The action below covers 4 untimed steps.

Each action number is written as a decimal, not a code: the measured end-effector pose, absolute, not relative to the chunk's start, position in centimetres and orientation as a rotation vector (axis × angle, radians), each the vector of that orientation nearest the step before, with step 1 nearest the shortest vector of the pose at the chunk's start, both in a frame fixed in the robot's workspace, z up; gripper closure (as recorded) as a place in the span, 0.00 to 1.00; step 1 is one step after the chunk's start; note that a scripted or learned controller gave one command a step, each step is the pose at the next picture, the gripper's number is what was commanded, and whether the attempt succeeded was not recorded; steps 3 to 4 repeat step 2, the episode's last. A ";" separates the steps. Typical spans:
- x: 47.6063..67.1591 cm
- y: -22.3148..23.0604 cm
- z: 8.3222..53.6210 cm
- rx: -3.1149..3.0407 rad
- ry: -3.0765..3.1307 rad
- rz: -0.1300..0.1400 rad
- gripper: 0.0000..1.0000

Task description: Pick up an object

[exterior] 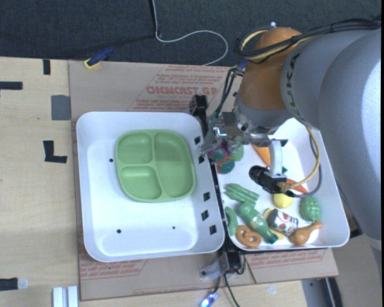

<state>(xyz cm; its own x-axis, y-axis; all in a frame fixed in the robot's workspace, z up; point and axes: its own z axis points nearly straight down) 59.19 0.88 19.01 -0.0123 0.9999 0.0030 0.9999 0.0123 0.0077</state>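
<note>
Grey arm (345,101) looms largest, reaching down into the right bin (326,171). Its hand (221,142) sits at that bin's upper left corner, over a teal-and-purple toy (226,162); whether it grips anything, I cannot tell. Left of that bin, a green divided plate (155,165) lies in the left bin (96,190).

Divided plate (156,165) in the left bin (96,235), toy foods heaped in the right bin's (336,235) near half, arm (333,94) over its far end.
</note>
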 end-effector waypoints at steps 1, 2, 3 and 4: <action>57.9 8.6 19.8 2.212 2.235 0.001 1.00; 61.5 4.6 19.4 2.222 2.221 -0.002 1.00; 61.5 4.6 19.4 2.222 2.221 -0.002 1.00; 61.5 4.6 19.4 2.222 2.221 -0.002 1.00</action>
